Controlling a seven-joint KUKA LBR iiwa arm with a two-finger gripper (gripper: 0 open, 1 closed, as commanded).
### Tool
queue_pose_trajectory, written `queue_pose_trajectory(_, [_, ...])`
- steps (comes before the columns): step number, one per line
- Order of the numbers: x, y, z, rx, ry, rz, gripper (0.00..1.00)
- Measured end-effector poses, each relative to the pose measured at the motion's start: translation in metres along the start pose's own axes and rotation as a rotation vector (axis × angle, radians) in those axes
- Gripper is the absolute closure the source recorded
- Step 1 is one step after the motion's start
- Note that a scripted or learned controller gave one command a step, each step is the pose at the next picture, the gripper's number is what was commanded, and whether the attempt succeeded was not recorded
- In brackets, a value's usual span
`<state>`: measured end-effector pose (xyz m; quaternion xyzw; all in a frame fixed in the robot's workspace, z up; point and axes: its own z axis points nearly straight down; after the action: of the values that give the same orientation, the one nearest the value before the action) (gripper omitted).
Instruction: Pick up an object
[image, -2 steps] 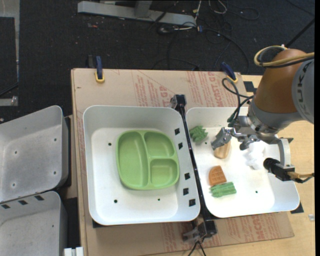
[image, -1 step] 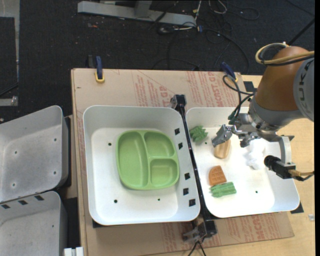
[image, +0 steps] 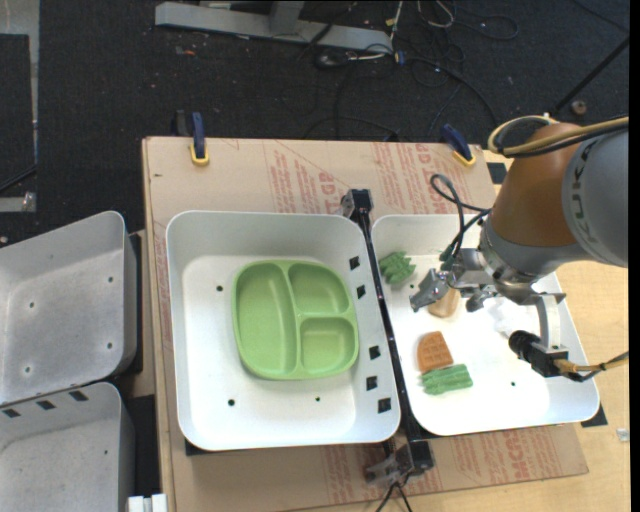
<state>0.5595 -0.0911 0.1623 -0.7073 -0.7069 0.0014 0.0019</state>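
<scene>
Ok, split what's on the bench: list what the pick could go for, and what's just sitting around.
Pick candidates, right bin:
green piece
beige piece at the gripper
orange piece
green block

Just sitting around:
green divided tray in the left bin

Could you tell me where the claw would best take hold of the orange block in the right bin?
Probably across the orange block on its two long sides, coming straight down. It lies flat with bare bin floor on both sides; the green piece crowds its lower end.
</scene>
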Motion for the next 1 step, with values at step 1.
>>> queue_pose_trajectory(1, [-0.0007,0.0025,0.0637,0.001,0.0,0.001,0.0])
